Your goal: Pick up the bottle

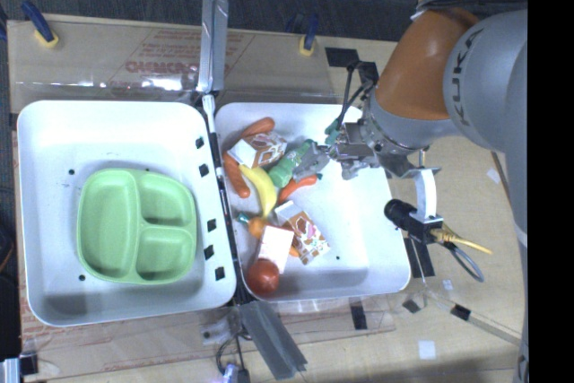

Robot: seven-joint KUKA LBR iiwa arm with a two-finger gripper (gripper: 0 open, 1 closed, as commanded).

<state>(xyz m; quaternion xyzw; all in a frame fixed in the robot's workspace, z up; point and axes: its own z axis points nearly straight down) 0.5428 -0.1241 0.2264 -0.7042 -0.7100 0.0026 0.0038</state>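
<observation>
- Bins [54,130] sit side by side on the bench; we see a green tray [136,224] with three compartments in the left one.
- We find the arm [466,76] reaching in from the right, its wrist low over the right bin's upper right part.
- We place the gripper [345,152] at the right edge of a heap of toy food.
- We cannot tell how the jaws stand; they are too small and dark against the clutter.
- We take the greenish, partly clear thing lying tilted in the heap for the bottle [296,161], just left of the gripper; whether they touch is unclear.
- We see a banana [260,188] below and left of the bottle, a sausage [257,128] above the heap, and a carrot [299,187] just under the bottle.
- We note an apple [263,276] near the bin's front wall, with a white carton [276,245] just above it.
</observation>
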